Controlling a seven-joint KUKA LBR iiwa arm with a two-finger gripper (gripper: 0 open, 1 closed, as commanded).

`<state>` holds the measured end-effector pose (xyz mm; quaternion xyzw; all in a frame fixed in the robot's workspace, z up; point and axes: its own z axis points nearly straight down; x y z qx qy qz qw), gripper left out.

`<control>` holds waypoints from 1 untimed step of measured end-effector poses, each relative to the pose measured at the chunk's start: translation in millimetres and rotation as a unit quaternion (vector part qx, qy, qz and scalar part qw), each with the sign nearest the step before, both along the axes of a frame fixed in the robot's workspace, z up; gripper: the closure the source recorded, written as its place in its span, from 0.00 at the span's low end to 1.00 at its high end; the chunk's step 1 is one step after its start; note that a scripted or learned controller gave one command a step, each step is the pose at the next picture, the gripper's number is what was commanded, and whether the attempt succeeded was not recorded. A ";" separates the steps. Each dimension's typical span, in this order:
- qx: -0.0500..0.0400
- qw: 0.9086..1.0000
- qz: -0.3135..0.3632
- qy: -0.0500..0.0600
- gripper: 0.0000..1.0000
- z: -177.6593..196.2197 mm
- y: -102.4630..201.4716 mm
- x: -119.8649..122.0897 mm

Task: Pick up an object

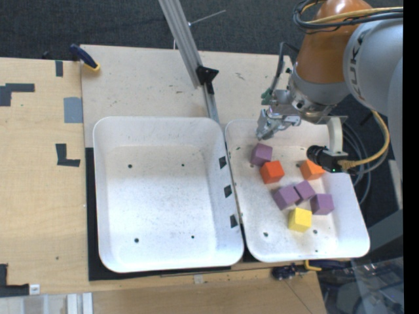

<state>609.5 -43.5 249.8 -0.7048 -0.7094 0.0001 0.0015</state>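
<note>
**A:** Blocks, that's what it's after, all of them in the right-hand bin (347,241). Nearest us is the yellow block (300,219), sitting close to the front of the bin.

**B:** And just behind that, three purple ones bunched together?

**A:** Yes. One purple block (285,196) on the left, a second purple block (304,190) touching it, and a third purple block (322,203) to the right, just beside the yellow one.

**B:** Further back I see two orange ones.

**A:** An orange block (272,171) in the middle, and another orange block (311,169) over by the right wall, partly behind a black fitting. Then a lone purple block (262,154) touching the middle orange one.

**B:** Where's the claw?

**A:** The claw (265,132) hangs at the back of that bin, just behind the lone purple block. Nothing is between its fingers; whether they're spread or closed I can't tell from here.

**B:** And the left bin (105,175)?

**A:** White, speckled, with a grey metal post (183,34) rising beyond it.
</note>
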 end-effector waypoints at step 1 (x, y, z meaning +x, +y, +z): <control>0.000 1.000 0.001 0.000 1.00 3.8 54.1 -2.5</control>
